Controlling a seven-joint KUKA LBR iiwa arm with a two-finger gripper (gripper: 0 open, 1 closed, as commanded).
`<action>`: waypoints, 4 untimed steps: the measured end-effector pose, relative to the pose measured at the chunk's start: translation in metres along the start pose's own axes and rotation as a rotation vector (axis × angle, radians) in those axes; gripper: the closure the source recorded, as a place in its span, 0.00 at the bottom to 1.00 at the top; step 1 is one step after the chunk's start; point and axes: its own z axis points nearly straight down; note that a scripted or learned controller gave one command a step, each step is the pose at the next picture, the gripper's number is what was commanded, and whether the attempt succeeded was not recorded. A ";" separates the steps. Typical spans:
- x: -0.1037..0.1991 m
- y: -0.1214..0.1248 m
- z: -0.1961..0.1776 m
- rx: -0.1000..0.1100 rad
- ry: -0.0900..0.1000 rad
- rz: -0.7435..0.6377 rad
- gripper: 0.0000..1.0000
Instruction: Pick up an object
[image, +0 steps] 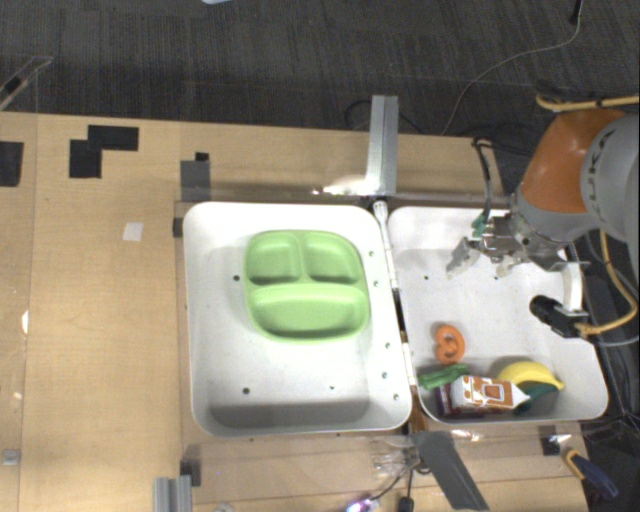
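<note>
Camera view, jaws (482, 251) parted, holding nothing, orange pretzel (449, 342) well below them.

Green tray (304, 284), orange pretzel (449, 342), yellow banana (530, 376), white bins (215, 400).

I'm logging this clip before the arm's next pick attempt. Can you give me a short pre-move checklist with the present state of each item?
1. Gripper above the right bin, near its far side: ok.
2. Nothing seen between its fingers: ok.
3. Bare floor directly under it, away from the objects: not ok for a straight descent.
4. Candidates grouped at the bin's near edge, orange ring, yellow banana, brown carton, green piece: ok.
5. Ring apart from the others: ok.
6. Carton, banana and green piece crowded together: not ok.
</note>
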 end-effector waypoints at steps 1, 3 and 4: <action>0.035 -0.041 0.023 0.001 0.001 0.020 0.00; 0.050 -0.096 0.026 -0.019 0.005 0.089 1.00; 0.116 0.001 -0.056 -0.001 -0.001 0.091 1.00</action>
